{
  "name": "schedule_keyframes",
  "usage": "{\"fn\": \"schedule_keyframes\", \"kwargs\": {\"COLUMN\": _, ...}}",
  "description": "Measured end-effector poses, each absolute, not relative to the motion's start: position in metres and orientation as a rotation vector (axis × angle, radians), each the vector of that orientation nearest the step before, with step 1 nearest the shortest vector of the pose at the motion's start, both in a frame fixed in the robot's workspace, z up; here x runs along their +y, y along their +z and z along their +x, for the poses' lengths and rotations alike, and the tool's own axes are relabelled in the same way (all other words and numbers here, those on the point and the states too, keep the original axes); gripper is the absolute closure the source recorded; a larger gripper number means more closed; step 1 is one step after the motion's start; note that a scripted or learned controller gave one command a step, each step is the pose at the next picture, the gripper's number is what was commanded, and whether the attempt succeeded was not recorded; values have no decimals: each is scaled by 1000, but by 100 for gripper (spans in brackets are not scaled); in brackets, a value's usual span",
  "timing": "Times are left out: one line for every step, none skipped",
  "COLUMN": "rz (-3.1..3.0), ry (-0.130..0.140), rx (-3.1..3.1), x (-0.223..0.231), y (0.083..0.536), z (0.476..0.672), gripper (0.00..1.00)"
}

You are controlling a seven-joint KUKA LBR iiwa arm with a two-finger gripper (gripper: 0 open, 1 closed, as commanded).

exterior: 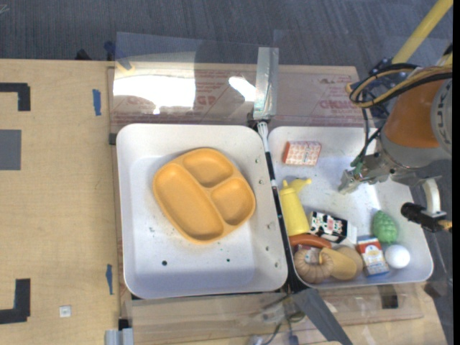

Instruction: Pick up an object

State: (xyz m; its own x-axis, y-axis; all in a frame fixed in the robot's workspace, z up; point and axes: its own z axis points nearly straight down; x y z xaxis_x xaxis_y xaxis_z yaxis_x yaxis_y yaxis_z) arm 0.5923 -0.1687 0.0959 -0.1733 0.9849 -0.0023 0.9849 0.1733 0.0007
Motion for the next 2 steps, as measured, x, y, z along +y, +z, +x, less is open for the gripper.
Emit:
{"fn": "schedule_keyframes", "kwargs": {"rz": 2015, "ry": 1, "rx": 2409, "x": -166, "y": 96, "z": 593, "gripper": 0}}
{"fn": "schedule_keyframes", "kwargs": {"rz": 1975, "ry": 7, "rx": 2440, "x": -100, "y": 105, "z": 663, "gripper": 0}}
